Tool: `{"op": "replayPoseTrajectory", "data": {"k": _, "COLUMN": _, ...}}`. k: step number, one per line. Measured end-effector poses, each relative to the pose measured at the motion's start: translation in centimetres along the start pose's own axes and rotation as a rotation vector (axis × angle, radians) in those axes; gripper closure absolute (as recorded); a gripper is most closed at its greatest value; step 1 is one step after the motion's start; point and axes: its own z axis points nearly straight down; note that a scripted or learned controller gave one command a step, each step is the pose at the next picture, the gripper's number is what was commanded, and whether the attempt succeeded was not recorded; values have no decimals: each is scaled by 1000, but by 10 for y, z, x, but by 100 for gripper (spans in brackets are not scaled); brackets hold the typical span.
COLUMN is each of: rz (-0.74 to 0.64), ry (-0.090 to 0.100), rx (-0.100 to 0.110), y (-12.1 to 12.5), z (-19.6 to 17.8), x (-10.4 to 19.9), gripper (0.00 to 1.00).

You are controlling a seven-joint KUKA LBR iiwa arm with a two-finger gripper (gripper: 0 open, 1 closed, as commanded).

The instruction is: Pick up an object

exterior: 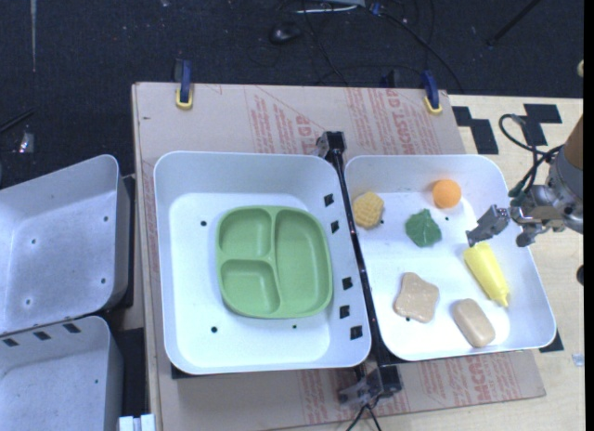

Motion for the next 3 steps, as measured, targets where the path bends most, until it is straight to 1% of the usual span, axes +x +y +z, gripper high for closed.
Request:
{"op": "replayPoseTrajectory", "data": {"k": 1, "rz": -3, "ry": -3, "rx": -10, "y": 3, "z": -5, "x": 0, "gripper": 0}}
{"op": "replayPoseTrajectory", "data": {"k": 2, "rz": -2, "ry": 0, "rx": -5, "y": 2, "z": 50, "x": 11, "gripper": 0}}
{"op": "replayPoseTrajectory", "data": {"k": 3, "rz": 0, "ry": -1, "rx": -6, "y": -4, "z": 98, "x": 5, "gripper": 0}}
